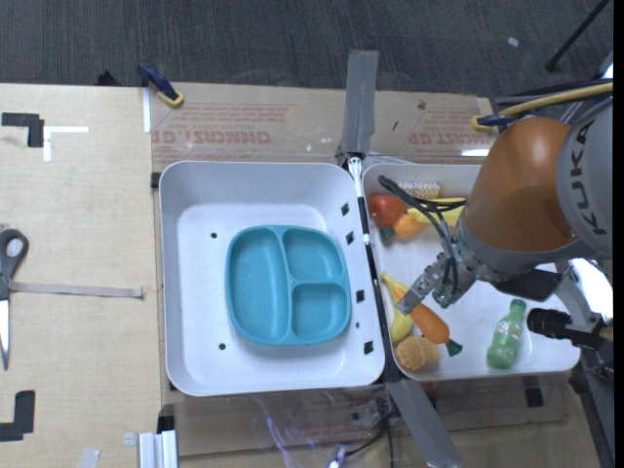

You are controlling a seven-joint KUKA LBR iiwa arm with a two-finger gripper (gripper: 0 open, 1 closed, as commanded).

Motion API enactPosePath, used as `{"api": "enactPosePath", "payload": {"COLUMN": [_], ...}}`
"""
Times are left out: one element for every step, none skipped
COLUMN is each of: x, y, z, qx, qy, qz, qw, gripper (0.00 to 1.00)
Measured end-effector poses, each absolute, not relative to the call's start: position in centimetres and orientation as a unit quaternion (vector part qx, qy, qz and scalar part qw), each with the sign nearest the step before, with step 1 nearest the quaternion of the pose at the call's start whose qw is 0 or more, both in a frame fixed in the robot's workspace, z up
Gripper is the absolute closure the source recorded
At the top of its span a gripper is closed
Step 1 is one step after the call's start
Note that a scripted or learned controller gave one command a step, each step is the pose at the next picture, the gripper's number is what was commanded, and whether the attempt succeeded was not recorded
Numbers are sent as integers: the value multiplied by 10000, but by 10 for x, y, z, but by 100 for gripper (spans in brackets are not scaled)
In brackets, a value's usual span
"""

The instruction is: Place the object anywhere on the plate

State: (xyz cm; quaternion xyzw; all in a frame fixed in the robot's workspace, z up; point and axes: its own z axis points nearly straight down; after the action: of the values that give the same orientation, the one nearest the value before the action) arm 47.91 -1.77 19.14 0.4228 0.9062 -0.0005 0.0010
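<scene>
We see the grey arm (531, 198) with its orange band reaching into the right white bin (546, 359), its two-finger gripper (421, 295) low over a huddle of toy food at about seven o'clock in that bin. The jaws look spread a little, their tips just above the orange plastic carrot (432, 324), which lies slantwise and which we take to be the object; nothing is pinched between them.

Just beside the carrot sit a yellow banana-shaped piece (396, 305) at its ten o'clock and a tan, bread-like lump (417, 354) at its seven o'clock, touching or nearly so. A small green plastic bottle (505, 334) stands apart at three o'clock. A red tomato-like piece (387, 208) lies up near twelve o'clock of the bin.

The turquoise three-compartment plastic plate (290, 286) rests in the middle of the left white bin (185, 291), bare.

Our worry is the crowding: closing here may catch the yellow piece along with the carrot, or nudge the carrot aside. The carrot's tapered, smooth body could also squirt out of a pinch taken off-centre, and the raised wall between the bins could knock a loosely held piece free.
</scene>
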Motion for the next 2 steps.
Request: {"api": "enactPosePath", "payload": {"x": [512,612], "y": [63,108], "z": [191,270], "qx": [3930,5088], "qy": [9195,8609], "qz": [0,-9], "qw": [9,13], "gripper": [100,100]}}
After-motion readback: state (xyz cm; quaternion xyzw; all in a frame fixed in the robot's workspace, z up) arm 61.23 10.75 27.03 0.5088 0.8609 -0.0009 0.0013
